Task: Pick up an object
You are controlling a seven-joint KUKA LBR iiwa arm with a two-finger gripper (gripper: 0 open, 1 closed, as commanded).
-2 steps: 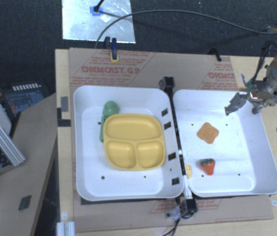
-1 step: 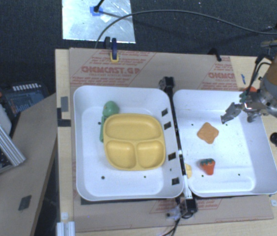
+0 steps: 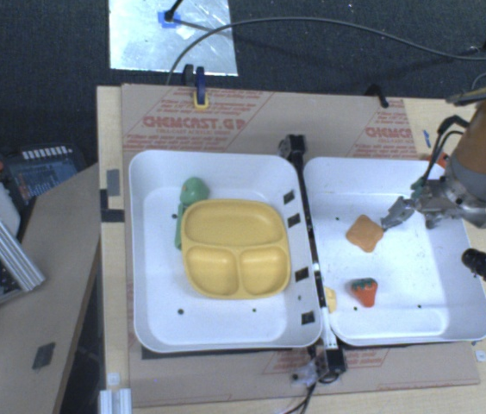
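The tool (image 3: 395, 216) is hovering low over the right bin (image 3: 433, 328), its tip just beside the orange-tan piece (image 3: 364, 233) and apparently not gripping it — nothing is showing between its fingers, and whether they are spread or closed I cannot tell at this angle. To do this step well, the tool should probably be centring itself over the piece rather than coming at its edge, then descending straight so the flat shape is not being nudged away across the slick white floor. That piece is lying just beyond the tool tip, away from the arm; it is looking like a small, flat, rounded slab, toast-coloured. Further from the tool, toward the bin's near wall, a small red-orange toy with a green top (image 3: 364, 291) is sitting — a fallback target.
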